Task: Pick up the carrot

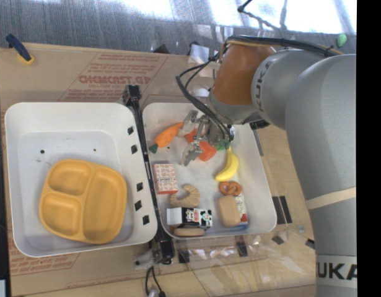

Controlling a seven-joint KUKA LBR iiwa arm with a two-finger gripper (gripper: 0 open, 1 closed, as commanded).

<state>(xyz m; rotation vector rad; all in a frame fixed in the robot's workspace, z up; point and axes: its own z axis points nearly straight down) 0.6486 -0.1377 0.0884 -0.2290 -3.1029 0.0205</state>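
The carrot (pixel 168 135) lies on the floor of the right bin (pixel 255 184), in the bin's upper-left part, near the divider between the two bins. It rests at a slant, its green end lower left and its orange body rising to the upper right. Nothing lifts it; it is judged not yet picked up.

The gripper (pixel 196 142) hangs just right of the carrot, over the same bin. Its metal fingers (pixel 189 155) point down and left, and an orange-red item (pixel 206 151) sits right against them. Whether the fingers are spread or closed cannot be told from this angle, and the carrot is not seen between them.

Further from the carrot, to its right, lies a banana (pixel 228 166); below the carrot sit a small red box (pixel 165 177), a croissant (pixel 186 195) and a milk carton (pixel 189 216). A yellow tray (pixel 83 201) occupies the left bin (pixel 29 129), well left of the carrot.

Judgement: the approach is near complete; alignment over the carrot, closure and lift remain.
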